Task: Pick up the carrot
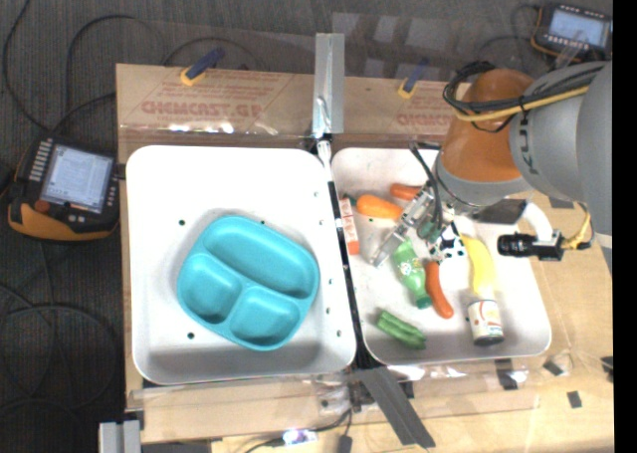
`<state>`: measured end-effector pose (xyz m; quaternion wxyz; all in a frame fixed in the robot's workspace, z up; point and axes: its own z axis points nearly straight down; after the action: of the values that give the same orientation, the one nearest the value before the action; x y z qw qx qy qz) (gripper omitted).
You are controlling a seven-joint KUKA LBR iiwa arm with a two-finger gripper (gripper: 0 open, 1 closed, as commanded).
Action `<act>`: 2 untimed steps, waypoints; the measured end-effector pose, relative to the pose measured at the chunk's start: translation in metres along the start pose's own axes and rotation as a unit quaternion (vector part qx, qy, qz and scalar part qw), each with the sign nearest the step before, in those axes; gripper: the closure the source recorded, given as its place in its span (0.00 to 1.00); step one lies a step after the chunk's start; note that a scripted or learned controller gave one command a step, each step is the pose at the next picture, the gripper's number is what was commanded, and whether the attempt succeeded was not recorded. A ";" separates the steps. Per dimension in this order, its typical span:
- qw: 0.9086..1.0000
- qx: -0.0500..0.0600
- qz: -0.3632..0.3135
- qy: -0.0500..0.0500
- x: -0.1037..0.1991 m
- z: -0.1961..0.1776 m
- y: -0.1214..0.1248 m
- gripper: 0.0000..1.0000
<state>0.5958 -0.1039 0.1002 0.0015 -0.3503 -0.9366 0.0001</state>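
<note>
The gripper [396, 239] is hovering in the right bin [518, 337], fingers spread and holding nothing, just near-right of the carrot [378, 207]. It is risking catching the green bottle [409, 268] crowding alongside instead.

Arm [557, 132] cut off by right edge; its wrist hides part of right bin [528, 337] rim; gripper [398, 239] finger spacing too blurred to tell.
</note>
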 end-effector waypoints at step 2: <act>0.986 0.003 0.166 0.009 -0.052 0.014 0.032 0.00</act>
<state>0.6559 -0.1142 0.0862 0.0115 -0.5011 -0.8653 0.0000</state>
